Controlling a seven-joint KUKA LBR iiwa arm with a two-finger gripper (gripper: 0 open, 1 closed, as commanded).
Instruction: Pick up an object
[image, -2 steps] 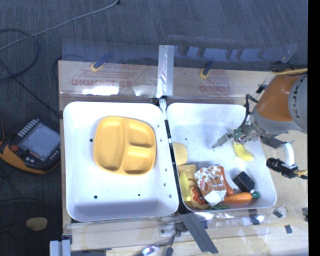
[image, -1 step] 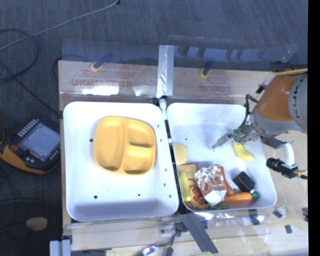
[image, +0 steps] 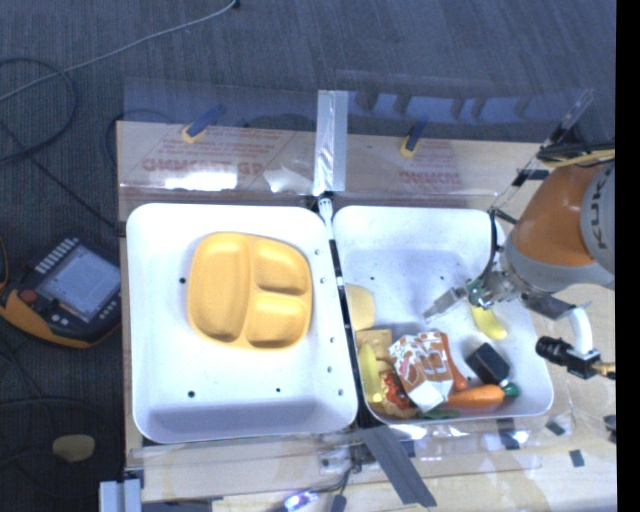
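The arm comes in from the right, orange band bright above the wrist, and the gripper (image: 462, 296) hangs low in the right-hand bin (image: 420, 235), over bare white floor just beside the heap of objects. One slim grey finger (image: 441, 303) juts out to the left; whether the jaws stand open or closed I honestly cannot tell from this slant, and nothing is visible between them. The choices all sit toward the near side of that bin: a small yellow piece (image: 490, 322) right under the wrist, a black block (image: 488, 362) just past it, a carrot (image: 475, 398) lying along the front wall, and a red-and-white packet (image: 425, 365) riding on top of a tangle of smaller things. A pale yellow slab (image: 358, 304) leans at the divider. Over in the left bin (image: 160, 400) sits an orange divided tray (image: 250, 289) — well apart from the action. To my eye the yellow piece is the nearest candidate, but it is tucked close under the wrist, so a clean grab would want the fingers centred squarely over it, spread wide of its narrow side, and dropped straight down — not scraping sideways. The packet looks crinkly and might slip; the carrot hugs the wall, leaving little room for a finger behind it.
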